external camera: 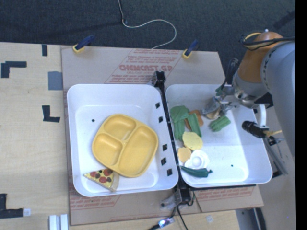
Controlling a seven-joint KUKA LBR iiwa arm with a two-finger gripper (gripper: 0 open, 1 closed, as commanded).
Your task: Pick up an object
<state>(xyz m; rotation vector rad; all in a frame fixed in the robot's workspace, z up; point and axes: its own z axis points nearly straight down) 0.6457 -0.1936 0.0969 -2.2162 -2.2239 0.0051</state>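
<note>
Gripper point(214, 110) is hovering in right bin point(249, 169), beside green object point(220, 123); finger state is reading as cannot tell. Risk: fingers are likely glancing off, crowded neighbouring toy food point(189, 128) interfering.

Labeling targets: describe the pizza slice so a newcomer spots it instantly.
Start at the left bin, which holds a yellow plate. Below the plate, in the bin's near-left corner, lies the pizza slice. It is the lone triangle, tan with red spots.

small green toy vegetable point(220, 123), lying tilted in the right bin point(249, 166), just beside the end effector point(214, 110)
</note>
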